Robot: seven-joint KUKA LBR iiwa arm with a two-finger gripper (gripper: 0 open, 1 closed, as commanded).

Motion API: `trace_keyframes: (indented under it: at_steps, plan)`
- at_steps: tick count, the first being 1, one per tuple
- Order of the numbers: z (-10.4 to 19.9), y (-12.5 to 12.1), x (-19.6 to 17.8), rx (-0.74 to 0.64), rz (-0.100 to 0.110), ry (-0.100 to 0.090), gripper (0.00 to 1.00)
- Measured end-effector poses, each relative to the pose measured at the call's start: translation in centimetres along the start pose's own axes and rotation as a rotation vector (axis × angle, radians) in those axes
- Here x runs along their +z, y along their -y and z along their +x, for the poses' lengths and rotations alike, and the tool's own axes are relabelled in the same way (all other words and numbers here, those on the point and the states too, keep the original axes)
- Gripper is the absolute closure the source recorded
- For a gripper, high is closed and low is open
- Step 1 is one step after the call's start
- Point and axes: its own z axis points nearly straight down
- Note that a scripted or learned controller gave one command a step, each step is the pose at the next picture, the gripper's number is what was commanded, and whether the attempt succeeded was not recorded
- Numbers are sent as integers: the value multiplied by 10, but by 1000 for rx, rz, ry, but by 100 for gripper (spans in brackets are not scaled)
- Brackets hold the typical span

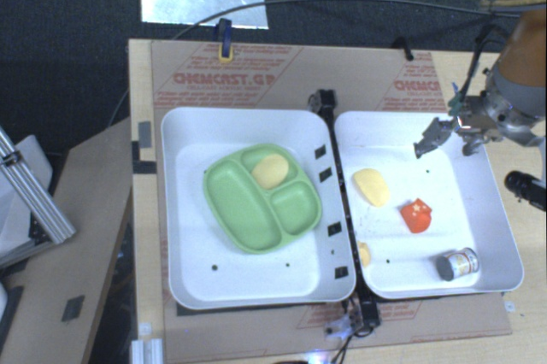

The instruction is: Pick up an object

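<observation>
The right bin (487, 183) holds a pale yellow lump (371, 185), a red strawberry-like piece (416, 215), a small metal can (457, 264) lying on its side near the front, and a small yellow bit (365, 254) at the left wall. My gripper (450, 144) hangs over the bin's far right part, above and to the right of the red piece. It is open, its two dark fingers spread with nothing between them.
In the left bin (184, 183) sits a green divided tray (248, 213) with a yellow lump (271, 171) in its far compartment. Black clips join the bins along the middle wall (336, 183). A cable runs across the back.
</observation>
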Motion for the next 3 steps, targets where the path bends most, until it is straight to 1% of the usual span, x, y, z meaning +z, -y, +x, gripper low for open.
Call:
trace_keyframes:
  at_steps: [1, 2, 3]
  plan:
    - [0, -2, -7, -2, -12, 2, 0]
    - [2, -10, 38, -1, -10, 1, 0]
    - [-3, -11, 82, 0, -9, 1, 0]
